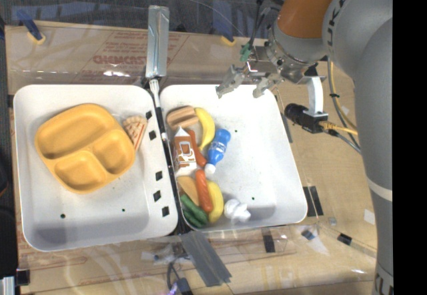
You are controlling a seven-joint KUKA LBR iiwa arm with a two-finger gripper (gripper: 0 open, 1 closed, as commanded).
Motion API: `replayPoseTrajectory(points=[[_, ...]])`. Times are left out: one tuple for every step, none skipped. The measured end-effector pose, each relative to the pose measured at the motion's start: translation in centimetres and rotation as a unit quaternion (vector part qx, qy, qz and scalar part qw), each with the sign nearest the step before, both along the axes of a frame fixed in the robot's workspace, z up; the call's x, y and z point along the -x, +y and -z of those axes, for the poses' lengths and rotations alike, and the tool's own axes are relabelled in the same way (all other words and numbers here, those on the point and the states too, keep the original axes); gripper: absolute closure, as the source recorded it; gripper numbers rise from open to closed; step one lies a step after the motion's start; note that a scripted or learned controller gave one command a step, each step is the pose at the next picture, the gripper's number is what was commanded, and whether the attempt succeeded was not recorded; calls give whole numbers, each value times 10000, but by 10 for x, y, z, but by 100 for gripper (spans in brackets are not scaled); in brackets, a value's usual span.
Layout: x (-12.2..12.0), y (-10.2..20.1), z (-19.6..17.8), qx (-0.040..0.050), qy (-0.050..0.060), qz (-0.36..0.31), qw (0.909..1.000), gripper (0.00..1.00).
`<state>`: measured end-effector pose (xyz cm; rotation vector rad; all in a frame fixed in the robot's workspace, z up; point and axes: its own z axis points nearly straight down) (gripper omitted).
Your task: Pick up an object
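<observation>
2 bins sit side by side on the bench (80, 40). The left bin (40, 220) holds a divided tray (83, 147), and a waffle cone (135, 131) lies just to its right. In the right bin (273, 173), everything crowds the left wall: a hot dog (180, 116) at the back, a banana (205, 128) and bottle (217, 148) beside it, a carton (185, 152) between, more toy food (203, 200) in front. The gripper (243, 83) hangs over that bin's back rim.
</observation>
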<state>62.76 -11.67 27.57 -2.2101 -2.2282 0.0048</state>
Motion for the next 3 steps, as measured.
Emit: replayPoseTrajectory(points=[[9, -21, 95, -13, 15, -1360, 9907, 0], [10, 9, 161, 57, -132, -1442, 9894, 0], [-11, -7, 183, 6, -18, -509, 9987, 0]])
